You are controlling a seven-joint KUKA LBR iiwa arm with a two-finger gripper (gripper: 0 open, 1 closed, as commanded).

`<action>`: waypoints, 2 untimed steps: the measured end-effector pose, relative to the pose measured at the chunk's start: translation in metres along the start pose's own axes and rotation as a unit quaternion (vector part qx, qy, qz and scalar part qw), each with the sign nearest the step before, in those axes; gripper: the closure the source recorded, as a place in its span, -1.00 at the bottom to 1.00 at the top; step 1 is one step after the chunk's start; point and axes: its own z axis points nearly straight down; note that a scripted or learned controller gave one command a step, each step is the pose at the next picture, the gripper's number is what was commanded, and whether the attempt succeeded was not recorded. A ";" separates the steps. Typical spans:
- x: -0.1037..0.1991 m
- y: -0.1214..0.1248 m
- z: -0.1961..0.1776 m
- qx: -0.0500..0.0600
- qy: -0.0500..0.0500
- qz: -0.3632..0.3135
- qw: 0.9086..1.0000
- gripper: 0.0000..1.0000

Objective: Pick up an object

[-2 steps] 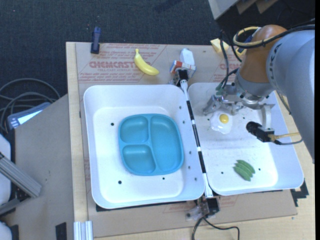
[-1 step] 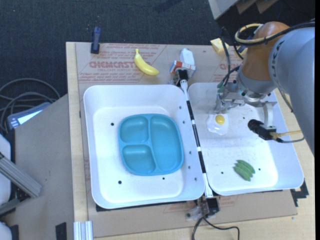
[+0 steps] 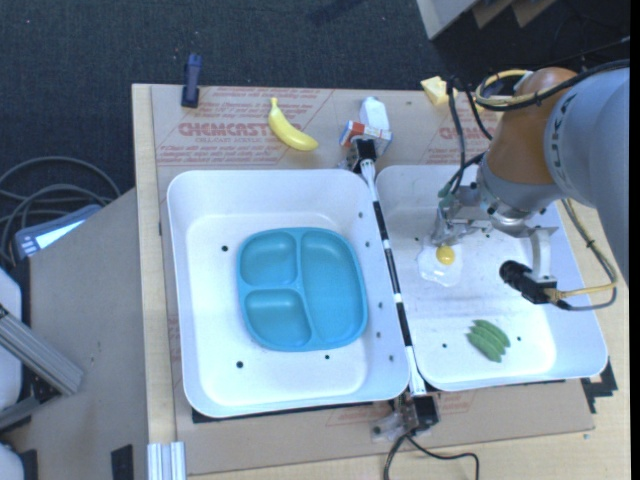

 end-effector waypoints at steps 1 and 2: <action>-0.005 -0.041 -0.001 -0.001 0.000 0.000 1.000 1.00; -0.004 -0.042 0.002 0.002 0.000 0.000 1.000 -1.00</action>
